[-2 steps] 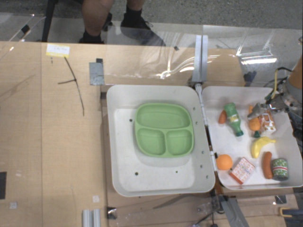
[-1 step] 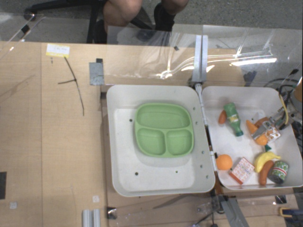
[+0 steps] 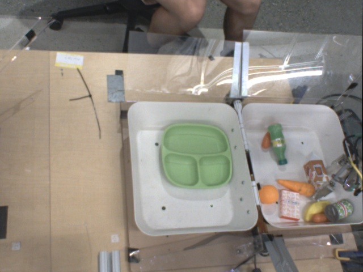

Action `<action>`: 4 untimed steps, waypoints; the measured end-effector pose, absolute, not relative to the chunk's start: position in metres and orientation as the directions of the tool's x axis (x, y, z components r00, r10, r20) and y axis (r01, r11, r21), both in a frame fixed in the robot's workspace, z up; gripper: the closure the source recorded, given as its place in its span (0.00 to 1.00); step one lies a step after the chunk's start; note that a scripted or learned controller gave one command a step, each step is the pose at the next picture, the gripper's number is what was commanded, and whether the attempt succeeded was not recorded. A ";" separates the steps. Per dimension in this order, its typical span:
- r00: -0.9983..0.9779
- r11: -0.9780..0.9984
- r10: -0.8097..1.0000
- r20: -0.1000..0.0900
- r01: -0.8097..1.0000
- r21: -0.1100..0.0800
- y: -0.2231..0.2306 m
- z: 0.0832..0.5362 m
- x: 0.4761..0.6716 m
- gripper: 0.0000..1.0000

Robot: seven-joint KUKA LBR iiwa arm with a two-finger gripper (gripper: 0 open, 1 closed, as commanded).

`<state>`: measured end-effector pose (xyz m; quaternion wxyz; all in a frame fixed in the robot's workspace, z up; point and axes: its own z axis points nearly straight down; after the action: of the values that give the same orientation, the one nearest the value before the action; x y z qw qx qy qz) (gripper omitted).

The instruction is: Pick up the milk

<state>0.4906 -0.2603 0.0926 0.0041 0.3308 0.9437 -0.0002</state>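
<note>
The pale wooden desk (image 3: 57,169) carries two shallow white plastic bins, and the metal pincer (image 3: 347,173) sits at the far right edge of the right-hand bin (image 3: 309,118), low over its floor; whether its tips are apart or together I cannot tell, since they blur into cables there. Well to the pincer's left lies the left-hand bin (image 3: 142,208), holding a green three-compartment plastic tray (image 3: 197,154). Up and to the left of the pincer lies a green plastic bottle (image 3: 277,144) with a small orange piece touching its left side. The milk looks to be the small brown-and-white carton (image 3: 316,173), just left of the pincer and apparently free of it. Below that lie an orange toy carrot (image 3: 295,186), a red-and-white flat packet (image 3: 290,205), a round orange fruit (image 3: 269,195) further left, a yellow banana (image 3: 314,210), and a green-labelled tin can (image 3: 339,209) right under the pincer. By my reading nothing has been lifted: the grasp and the raise both remain.
</note>
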 end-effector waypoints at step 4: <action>0.062 -0.062 0.998 0.004 0.998 0.006 -0.246 0.092 0.465 0.00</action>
<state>0.4647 -0.2456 0.0921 0.0008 0.7288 0.6847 0.0033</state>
